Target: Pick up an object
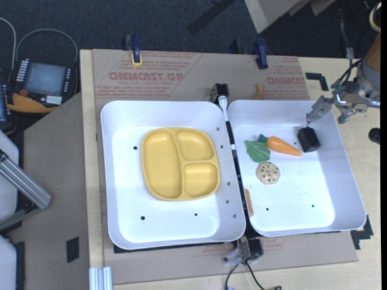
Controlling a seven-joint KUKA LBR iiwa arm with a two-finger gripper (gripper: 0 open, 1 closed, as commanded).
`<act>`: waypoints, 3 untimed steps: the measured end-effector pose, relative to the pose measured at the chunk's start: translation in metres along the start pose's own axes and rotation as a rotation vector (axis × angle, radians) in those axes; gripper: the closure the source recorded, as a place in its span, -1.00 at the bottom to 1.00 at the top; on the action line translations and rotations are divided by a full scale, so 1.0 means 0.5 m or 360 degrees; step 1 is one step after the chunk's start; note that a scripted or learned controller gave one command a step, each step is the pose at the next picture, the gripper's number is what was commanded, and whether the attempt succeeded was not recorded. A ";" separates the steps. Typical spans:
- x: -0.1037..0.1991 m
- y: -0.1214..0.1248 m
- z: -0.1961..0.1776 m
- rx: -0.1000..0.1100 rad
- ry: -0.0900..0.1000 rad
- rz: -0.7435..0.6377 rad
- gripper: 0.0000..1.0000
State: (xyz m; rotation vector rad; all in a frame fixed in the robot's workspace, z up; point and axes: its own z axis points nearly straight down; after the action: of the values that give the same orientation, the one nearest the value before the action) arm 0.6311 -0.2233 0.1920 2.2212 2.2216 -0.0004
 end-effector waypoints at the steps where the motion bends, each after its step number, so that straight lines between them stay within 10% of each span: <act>1: 0.014 -0.003 0.123 0.0008 0.0003 -0.0002 -1.00; 2: 0.020 -0.001 0.218 0.0004 0.0010 -0.0005 -1.00; 3: 0.017 0.000 0.192 -0.0002 0.0001 -0.0006 1.00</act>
State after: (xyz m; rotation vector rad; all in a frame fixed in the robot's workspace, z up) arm 0.6312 -0.2147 0.0958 2.2169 2.2253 0.0021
